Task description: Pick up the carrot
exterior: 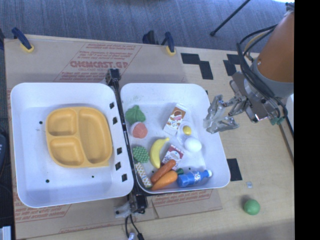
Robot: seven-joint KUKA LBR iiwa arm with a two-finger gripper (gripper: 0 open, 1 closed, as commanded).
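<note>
Partly buried carrot (pixel 165 175) (under banana (pixel 158 151))

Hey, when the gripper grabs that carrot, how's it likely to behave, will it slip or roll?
The carrot looks like smooth, stiff plastic, so probably light and a bit slippery. Its tapered round shape could roll or squirt out of a pinch. It lies wedged between the banana and blue bottle, so neighbours may get nudged.

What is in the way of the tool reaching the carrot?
Nothing covers the carrot from above. The tool hovers over the bin's right rim. A banana and blue bottle crowd the carrot's sides.
</note>
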